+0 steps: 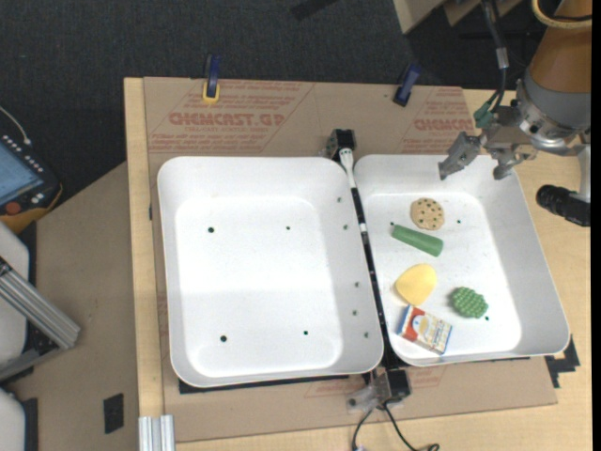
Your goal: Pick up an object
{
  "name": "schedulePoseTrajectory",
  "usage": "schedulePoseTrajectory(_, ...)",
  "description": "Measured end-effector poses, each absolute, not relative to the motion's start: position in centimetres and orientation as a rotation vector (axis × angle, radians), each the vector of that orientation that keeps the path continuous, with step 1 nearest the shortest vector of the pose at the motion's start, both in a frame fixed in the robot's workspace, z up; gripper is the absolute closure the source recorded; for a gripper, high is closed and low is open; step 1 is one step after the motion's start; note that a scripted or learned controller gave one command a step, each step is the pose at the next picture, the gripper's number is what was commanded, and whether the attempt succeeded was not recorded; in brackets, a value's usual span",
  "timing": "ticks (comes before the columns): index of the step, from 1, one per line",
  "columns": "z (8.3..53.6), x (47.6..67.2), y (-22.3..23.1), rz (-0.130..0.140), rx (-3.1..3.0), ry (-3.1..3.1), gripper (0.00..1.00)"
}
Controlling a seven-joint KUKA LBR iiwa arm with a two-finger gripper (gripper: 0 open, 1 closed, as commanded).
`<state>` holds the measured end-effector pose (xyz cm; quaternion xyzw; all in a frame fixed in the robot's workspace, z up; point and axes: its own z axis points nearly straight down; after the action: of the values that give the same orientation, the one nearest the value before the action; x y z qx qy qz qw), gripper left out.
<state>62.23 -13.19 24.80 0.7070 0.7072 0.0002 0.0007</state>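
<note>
Over the right bin's [526, 242] far edge, gripper [479, 158] hangs with fingers apart, holding nothing. Go for the cookie [428, 213]: nearest, clear of the green stick [417, 241], straight descent.

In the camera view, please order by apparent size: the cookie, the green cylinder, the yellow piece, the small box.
1. small box
2. yellow piece and green cylinder, too alike to rank
3. cookie

setting: robotics lab | evidence: two white bins [254, 269] side by side on a cardboard-covered tabletop [282, 120] held by clamps [211, 78] | grey-and-orange robot arm [559, 54] entering from the right | cables [376, 426] at the front edge | dark carpet floor [113, 26]
</note>
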Motion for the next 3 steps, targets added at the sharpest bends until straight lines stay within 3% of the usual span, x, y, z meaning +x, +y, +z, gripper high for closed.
schedulePoseTrajectory(1,8.1,54.9,-12.1,-0.003,2.23,2.223,0.0)
schedulePoseTrajectory(2,8.4,47.6,-9.3,-0.005,2.229,2.226,0.0)
schedulePoseTrajectory(3,9.6,48.0,-9.4,0.005,2.221,2.218,1.0)
